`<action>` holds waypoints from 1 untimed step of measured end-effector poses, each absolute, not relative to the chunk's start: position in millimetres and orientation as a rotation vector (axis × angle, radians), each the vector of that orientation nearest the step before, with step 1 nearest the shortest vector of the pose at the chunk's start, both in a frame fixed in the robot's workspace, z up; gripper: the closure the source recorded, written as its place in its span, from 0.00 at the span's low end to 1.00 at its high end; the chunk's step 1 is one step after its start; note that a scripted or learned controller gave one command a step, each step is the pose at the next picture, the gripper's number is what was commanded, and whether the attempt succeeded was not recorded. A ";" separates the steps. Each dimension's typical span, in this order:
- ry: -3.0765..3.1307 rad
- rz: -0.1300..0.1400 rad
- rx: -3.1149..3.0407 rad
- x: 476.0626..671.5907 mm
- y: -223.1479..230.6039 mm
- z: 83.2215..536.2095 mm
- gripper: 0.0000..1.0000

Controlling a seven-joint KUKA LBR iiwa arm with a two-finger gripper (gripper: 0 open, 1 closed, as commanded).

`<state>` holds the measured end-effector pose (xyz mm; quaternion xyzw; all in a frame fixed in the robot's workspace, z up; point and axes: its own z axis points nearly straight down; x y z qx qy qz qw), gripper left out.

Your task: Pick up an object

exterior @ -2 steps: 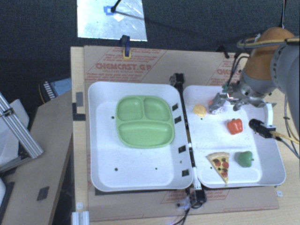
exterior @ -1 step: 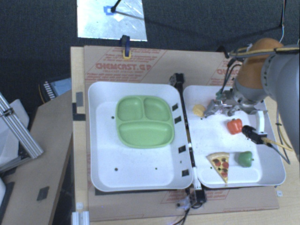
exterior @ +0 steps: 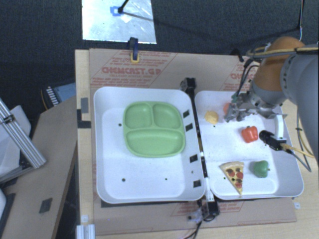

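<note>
Bench surface: brown printed cardboard sheet (exterior: 149, 66) under two shallow white plastic bins, with dark carpeted floor beyond and a shiny foil square at the top.

Left white bin (exterior: 112, 180): holds one pale green three-compartment plastic plate (exterior: 153, 129), lying flat near the bin's middle.

Right white bin (exterior: 286, 185): holds four loose toy foods.
- Small yellow rounded toy piece (exterior: 212, 117), near the bin's upper left, just beside the gripper.
- Red toy bell pepper (exterior: 249, 133), mid-bin, below and right of the gripper.
- Green toy bell pepper (exterior: 260, 169), lower right.
- Triangular toy pizza slice with red toppings (exterior: 234, 174), lower middle, near the green pepper.
- A sliver of something orange-red shows at the gripper's upper left; too hidden to identify.

Arm: grey with orange band, reaching in from the right. Two-finger grey metal gripper (exterior: 235, 112) is low over the right bin's upper area, between the yellow piece and the red pepper. Whether it is apart or together cannot be told, and nothing is visibly held.

Task status, judged: no object picked yet; candidates all lie in the right bin.

Risks, judged:
- Gripper sits between items rather than squarely over one, so it may close on nothing.
- Small rounded pieces may roll or squirt aside on the smooth bin floor.
- Flat pizza slice offers little edge to pinch.
- Black cabled fitting (exterior: 271, 139) beside the red pepper may nudge it.
</note>
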<state>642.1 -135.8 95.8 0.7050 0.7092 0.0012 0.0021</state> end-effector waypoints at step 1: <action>2.219 0.005 2.217 635.6 -142.3 148.4 1.00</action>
